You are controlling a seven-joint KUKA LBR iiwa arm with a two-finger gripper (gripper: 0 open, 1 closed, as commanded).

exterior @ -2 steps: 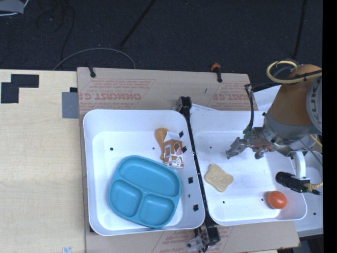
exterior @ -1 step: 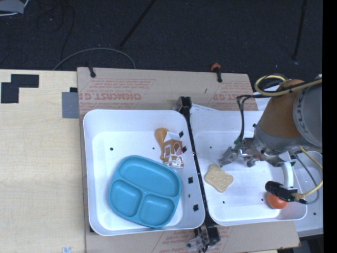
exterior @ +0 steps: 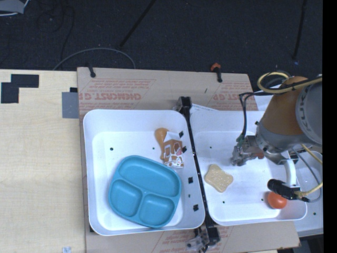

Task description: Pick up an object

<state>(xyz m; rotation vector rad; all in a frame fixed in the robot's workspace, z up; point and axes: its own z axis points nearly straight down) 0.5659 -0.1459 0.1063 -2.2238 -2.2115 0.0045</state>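
My gripper (exterior: 239, 157) hangs low in the right bin (exterior: 210, 121), a little up and to the right of a tan toast slice (exterior: 218, 178) lying on the bin floor. A red-orange tomato-like ball (exterior: 275, 200) rests near the bin's lower right corner, partly behind a black cable part. In the left bin (exterior: 95, 157) lie a blue divided plate (exterior: 145, 190), a small printed packet (exterior: 172, 154) and an orange-brown piece (exterior: 161, 136) just above it. Nothing shows between the gripper's tips.
The black divider (exterior: 192, 162) runs between the two bins. The grey arm with its orange band (exterior: 287, 112) fills the right bin's upper right side. Cables loop by the arm at the right edge.
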